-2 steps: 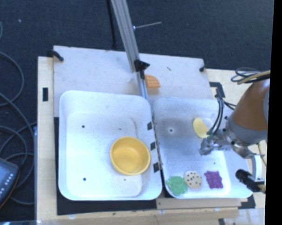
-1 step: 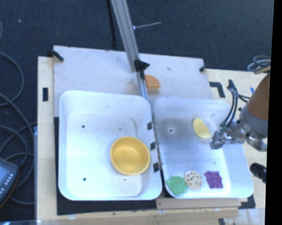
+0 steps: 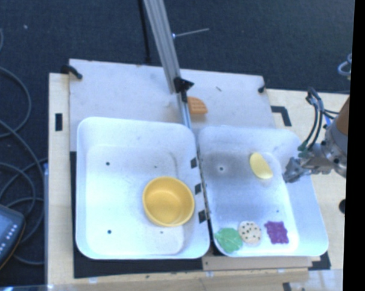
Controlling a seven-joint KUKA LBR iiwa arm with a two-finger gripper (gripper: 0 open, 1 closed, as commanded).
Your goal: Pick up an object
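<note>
End effector [image 3: 292, 171] near one yellow piece [image 3: 261, 165]; left bin [image 3: 97, 168] holds one bowl [image 3: 168, 200]

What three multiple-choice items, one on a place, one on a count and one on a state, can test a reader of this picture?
1. In which bin does the yellow bowl lie?
A. the left bin
B. the right bin
C. outside both bins

2. How many small things lie in a row along the near edge of the right bin?
A. one
B. three
C. five

3. How does the yellow bowl stand?
A. upside down
B. on its side
C. upright, with its opening up

Right letters:
1. A: the bowl rests on the floor of the left bin, near the wall between the bins.
2. B: a green piece, a spotted cookie and a purple piece lie there.
3. C: its hollow inside faces the camera.
</note>
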